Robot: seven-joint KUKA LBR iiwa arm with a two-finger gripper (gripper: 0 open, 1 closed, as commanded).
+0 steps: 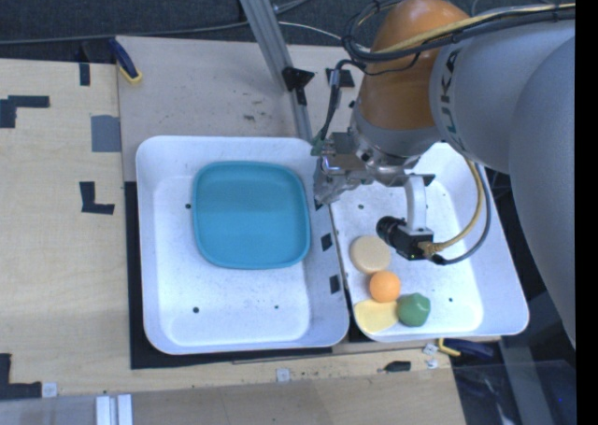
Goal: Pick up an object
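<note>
Reaching arm: a grey robot arm (523, 96) with an orange band (416, 31) comes in from the right and bends down over the upper-left part of the right bin.
Claw: the two-finger gripper (325, 188) sits low at the seam where the two bins meet, near their far ends. From this angle I cannot tell whether it is apart or together.
Left bin: a shallow white plastic bin (168, 320) holds a teal-blue rounded-square plate (250, 215), lying flat towards its far side.
Plate and claw: the plate's right edge lies just beside the claw, on its left. Whether they touch cannot be told.
Right bin: a matching shallow white bin (486, 311) has four small things clustered in its near-left part.
Beige disc: a pale beige round disc (370, 253) is the closest of the four to the claw. It lies nearer the camera and slightly right of it, apart.
Orange ball: a small orange ball (384, 286) sits against the disc's near edge.
Green ball: a small green ball (413, 309) lies just beside the orange one, to its near right.
Yellow piece: a pale yellow flat piece (374, 318) lies in the near-left corner, next to the green ball.
Bench: a pale wooden bench (56, 255) carries dark tape marks.
</note>
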